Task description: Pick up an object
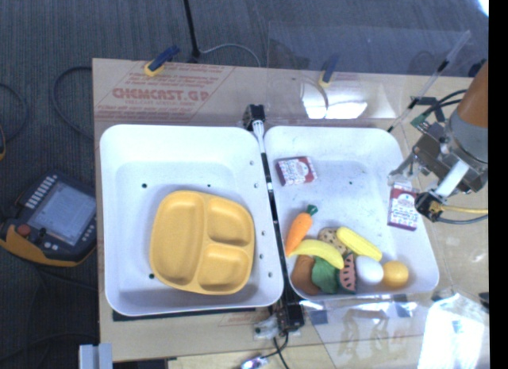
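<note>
Grey gripper (413, 171) is hovering at the right bin's (341, 129) right rim, seemingly mid-approach; its grip cannot be told. Red-and-white carton (403, 207) is lying just beside it, awaiting a centred descent.

Arm (470, 139) from right, claw (415, 161) leftward

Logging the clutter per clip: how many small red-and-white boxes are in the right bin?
2. One box lies flat near the far left corner of the right bin; the other box sits at its right wall. Another could hide under the toy food pile.
</note>
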Robot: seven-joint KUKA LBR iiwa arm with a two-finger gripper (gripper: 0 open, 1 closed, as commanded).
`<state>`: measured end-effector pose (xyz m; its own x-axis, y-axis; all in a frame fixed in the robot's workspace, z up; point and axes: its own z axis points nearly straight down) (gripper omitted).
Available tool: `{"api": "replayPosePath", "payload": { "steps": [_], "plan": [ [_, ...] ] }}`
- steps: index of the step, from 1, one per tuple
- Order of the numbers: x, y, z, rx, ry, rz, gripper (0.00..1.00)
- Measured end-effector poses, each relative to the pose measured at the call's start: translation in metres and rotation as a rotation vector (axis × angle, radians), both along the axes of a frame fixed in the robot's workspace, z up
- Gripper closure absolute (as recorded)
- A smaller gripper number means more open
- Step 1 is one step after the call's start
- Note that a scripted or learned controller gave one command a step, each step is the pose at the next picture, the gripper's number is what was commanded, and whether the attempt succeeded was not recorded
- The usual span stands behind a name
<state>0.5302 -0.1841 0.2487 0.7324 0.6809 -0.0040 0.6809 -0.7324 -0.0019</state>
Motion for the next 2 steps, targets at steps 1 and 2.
{"api": "replayPosePath", "payload": {
  "steps": [1, 2],
  "plan": [
    [-0.047, -0.036, -0.005, 0.0, 0.001, -0.247, 1.0],
    [-0.046, -0.034, 0.107, -0.002, -0.002, -0.506, 1.0]
  ]
}}
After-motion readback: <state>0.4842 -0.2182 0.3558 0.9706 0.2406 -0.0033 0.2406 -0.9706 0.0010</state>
